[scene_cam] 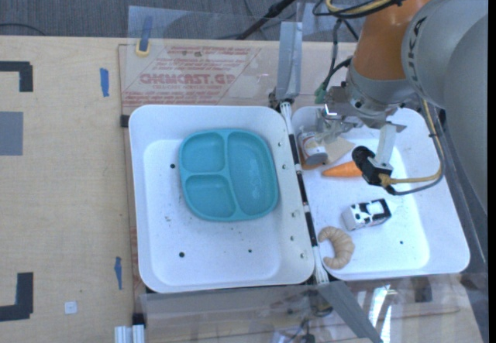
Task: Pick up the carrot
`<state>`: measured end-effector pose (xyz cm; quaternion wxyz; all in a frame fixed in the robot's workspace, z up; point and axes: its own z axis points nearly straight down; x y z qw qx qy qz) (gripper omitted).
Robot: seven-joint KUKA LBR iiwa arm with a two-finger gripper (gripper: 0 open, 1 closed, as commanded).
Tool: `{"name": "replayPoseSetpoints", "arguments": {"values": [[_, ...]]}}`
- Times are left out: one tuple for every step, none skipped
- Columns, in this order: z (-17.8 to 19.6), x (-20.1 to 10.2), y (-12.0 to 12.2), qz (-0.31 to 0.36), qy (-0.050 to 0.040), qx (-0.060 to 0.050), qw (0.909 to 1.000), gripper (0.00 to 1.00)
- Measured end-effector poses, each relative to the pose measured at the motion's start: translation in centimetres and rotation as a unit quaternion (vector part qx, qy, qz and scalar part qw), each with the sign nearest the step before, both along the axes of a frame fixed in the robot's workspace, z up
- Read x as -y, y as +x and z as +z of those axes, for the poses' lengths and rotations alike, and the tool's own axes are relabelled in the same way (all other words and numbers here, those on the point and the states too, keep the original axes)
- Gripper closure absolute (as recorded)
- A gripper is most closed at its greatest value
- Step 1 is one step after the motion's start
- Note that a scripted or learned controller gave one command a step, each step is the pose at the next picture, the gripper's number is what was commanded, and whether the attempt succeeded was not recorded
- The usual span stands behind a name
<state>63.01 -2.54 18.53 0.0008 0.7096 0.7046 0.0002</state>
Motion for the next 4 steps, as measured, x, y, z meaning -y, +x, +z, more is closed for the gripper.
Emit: {"name": "replayPoseSetpoints", "arguments": {"values": [[0.0, 5.5, -2.8, -0.091, 0.0005, -0.002, 0.9958, 1.0], [0.6, 6.3, -10.4, -0.196, 0.001, -0.003, 0.9807, 1.0], [-0.2, 4.2, -12.3, -0.354, 0.0007, -0.004, 0.9351, 1.0], [-0.2, 3.1, -15.2, -0.44, 0.0008, -0.005, 0.8981, 1.0]]}}
